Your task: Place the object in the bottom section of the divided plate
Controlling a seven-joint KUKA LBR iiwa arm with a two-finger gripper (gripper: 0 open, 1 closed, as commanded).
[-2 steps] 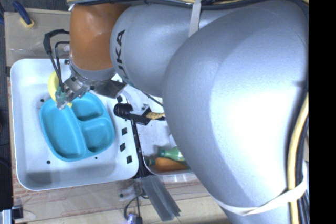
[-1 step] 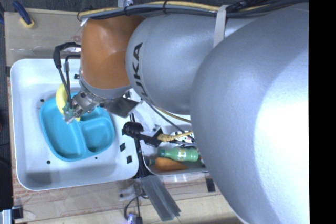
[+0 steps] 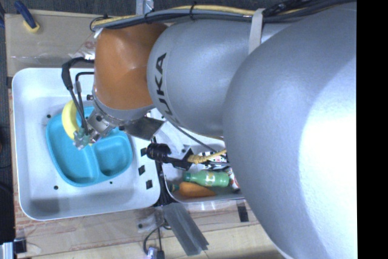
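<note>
Broadly, by size:

Arm [image 3: 254, 100]: grey, orange band, reaching in from the right; "KUKA" lettering partly readable on the grey link, only "UKA" in view.

Left bin [image 3: 30, 148]: white, shallow, surrounding the claw.

Divided plate [image 3: 91, 158]: blue, directly under and below the claw; sections bare where visible.

Right bin [image 3: 200, 197]: right of and below the claw; bottle, orange item and clutter inside.

Yellow object [image 3: 70, 118]: curved, banana-like, just left of the claw, lying on the plate's upper left rim. Judged light, smooth, likely rigid plastic, prone to rolling; best taken across the narrow middle.

Green bottle [image 3: 206, 179]: white label, writing too small to read.

Claw [image 3: 82, 140]: over the plate; opening not discernible, cannot tell.
</note>
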